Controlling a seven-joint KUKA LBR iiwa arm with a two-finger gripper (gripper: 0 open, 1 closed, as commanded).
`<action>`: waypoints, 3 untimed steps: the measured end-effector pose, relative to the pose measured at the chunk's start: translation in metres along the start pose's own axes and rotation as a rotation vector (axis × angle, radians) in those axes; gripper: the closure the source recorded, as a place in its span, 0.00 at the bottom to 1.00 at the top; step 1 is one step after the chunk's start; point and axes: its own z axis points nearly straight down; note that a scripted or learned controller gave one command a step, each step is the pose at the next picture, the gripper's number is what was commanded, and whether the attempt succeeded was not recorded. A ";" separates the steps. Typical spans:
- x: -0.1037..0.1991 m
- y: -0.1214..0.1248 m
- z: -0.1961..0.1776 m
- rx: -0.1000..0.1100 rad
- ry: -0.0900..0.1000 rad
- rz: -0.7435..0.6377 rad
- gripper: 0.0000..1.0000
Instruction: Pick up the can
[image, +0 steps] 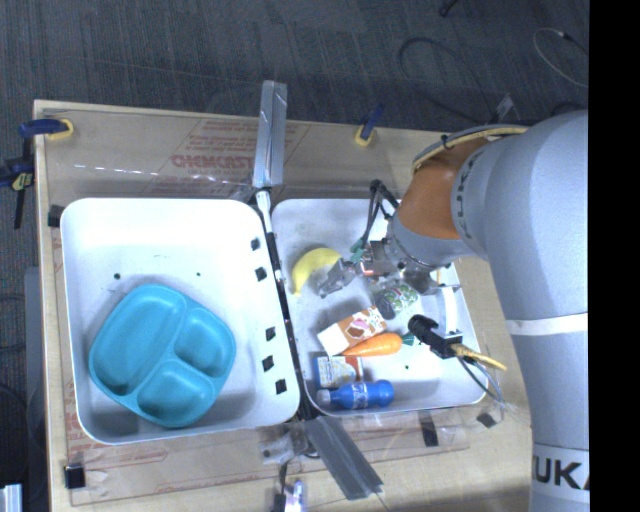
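Although the gripper (348, 270) was seen low over the middle of the right bin (310, 220), its state, open or closed, could not be told, its tip being too small and cluttered to be read. The can (397, 297), patterned in green and white, was found just beside the gripper on the side nearer the arm (520, 230), partly tucked under the wrist; whether it was touched by the gripper could not be made out. On the gripper's other side, toward the wall shared by the two bins, a yellow fruit (313, 267) was seen close by. Nearer the front of the same bin, a small carton (360, 326) printed in red and white was laid flat, and an orange carrot (372, 346) was rested against its front edge. In front of these, a blue and white box (333, 370) and a blue bottle (362, 394), laid on its side, were set along the front wall. The orange band (430, 200) of the arm was held above the right bin's far right part. In the left bin (75, 230), well apart from all this, a blue divided plate (160, 352) with three compartments was placed toward the front left corner. Both bins were borne by a pale bench (150, 150) marked with red lettering.
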 end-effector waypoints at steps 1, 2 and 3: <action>-0.028 -0.018 -0.042 -0.005 -0.003 -0.101 0.00; -0.026 -0.038 -0.055 -0.001 0.000 -0.087 0.00; -0.026 -0.009 0.001 -0.001 -0.001 -0.125 0.00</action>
